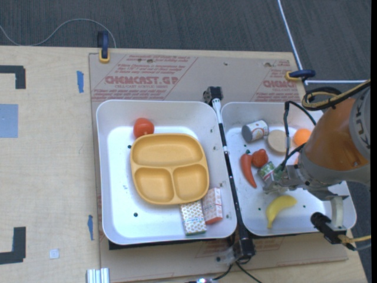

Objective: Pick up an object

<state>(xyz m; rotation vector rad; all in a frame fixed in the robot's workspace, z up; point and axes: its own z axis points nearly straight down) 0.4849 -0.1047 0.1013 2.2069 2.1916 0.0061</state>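
Wooden bench (47, 175) on dark carpet (177, 10) — two white bins (112, 175). Right bin: gripper (275, 178) over a small can (268, 173), grip state cannot be told; banana (277, 208) just near of it.

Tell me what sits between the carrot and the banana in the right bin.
In the camera view, bare white floor of the right bin separates the carrot from the banana. The gripper hangs just beside that stretch, over a small green-labelled item.
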